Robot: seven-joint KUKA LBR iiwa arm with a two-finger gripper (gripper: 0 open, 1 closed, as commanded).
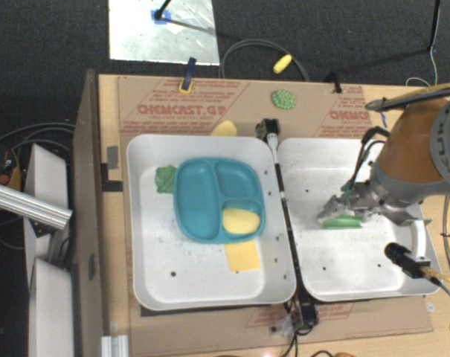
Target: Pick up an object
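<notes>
Camera view finds the gripper (336, 213) low in the right bin (321, 162), over a green object (342, 222); grip state: cannot tell. Best lift straight, toward twelve o'clock.

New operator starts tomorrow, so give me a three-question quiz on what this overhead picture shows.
1. True or false: the blue divided plate lies in the left bin.
2. What lies in the plate's lower right compartment?
A. a green leaf
B. a yellow rounded piece
C. a black clip
3. Fill in: the tool is low in the ____ bin, next to a green object.

Key
1. True.
2. B, the yellow rounded piece.
3. Right.
</notes>
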